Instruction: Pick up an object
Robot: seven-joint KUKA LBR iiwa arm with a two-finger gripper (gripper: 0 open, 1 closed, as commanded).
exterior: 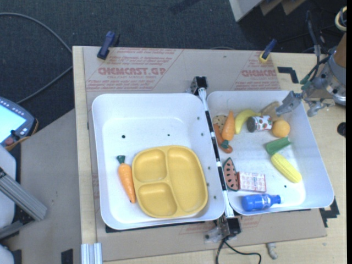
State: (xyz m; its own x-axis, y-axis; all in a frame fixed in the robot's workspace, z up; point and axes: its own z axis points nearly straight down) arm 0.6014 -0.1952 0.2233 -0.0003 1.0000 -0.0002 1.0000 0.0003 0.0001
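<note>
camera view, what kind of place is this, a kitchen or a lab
Most likely a robot test lab, not a kitchen: two white bins clamped to a taped board, toy food such as a plastic corn cob, and cables on dark carpet.

The arm (338, 65) is cut off by the right edge of the picture, so most of it cannot be seen; the gripper (300, 100) near the far right corner of the right bin (324, 175) is too small to tell how it stands; the label on the small can (259, 124) is too small to read; the print on the flat packet (252, 181) is also unreadable.
</note>
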